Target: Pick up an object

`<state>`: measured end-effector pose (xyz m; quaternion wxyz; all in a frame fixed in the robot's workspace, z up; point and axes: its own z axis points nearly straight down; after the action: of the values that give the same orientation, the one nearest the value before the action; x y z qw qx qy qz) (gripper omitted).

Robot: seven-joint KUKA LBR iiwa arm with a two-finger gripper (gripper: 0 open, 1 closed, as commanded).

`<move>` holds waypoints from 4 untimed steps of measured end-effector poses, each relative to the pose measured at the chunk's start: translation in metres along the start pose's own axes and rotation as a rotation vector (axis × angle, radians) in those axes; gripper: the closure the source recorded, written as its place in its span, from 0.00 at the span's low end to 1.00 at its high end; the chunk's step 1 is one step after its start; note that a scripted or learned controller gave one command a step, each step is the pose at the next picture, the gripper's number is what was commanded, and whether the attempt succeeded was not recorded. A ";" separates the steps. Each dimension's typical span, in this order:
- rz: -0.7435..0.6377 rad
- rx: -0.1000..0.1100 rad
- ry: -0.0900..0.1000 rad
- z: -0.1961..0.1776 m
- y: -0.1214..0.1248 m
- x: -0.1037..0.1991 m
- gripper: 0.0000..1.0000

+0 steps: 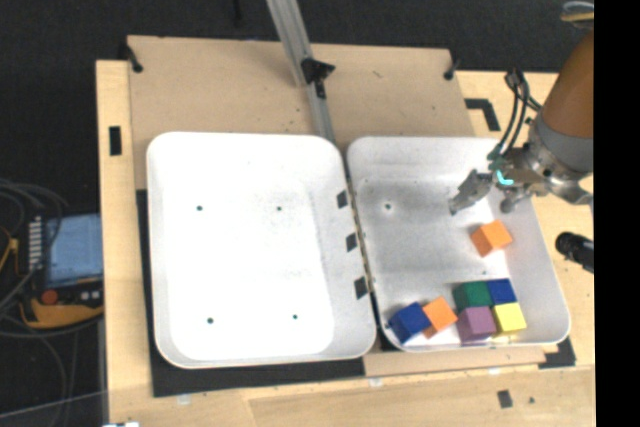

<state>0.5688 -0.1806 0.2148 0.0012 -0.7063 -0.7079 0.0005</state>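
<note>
Two shallow white bins on tabletop (300, 65) — cubes in right bin (400, 165).
Pincer (488, 192) spread open, holding nothing, just above lone orange cube (491, 238); blue (409, 320), orange (440, 314), green (473, 296), purple (478, 321), yellow (510, 317) cubes clustered at near wall — left bin (250, 245) smooth, matte.

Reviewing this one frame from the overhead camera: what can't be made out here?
- Gripper: small and blurred; open or shut cannot be told.
- Grey arm with orange band: cut off by the right edge.
- Cluster of small coloured cubes in the right white bin: packed together, so whether they touch is unclear.
</note>
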 end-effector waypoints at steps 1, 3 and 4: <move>0.000 -0.004 -0.001 -0.002 0.001 0.000 0.00; 0.004 -0.024 -0.013 0.093 0.008 -0.020 0.00; 0.001 -0.030 -0.012 0.089 0.010 -0.017 0.00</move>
<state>0.5787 -0.1971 0.1261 -0.0136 -0.7067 -0.7073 -0.0058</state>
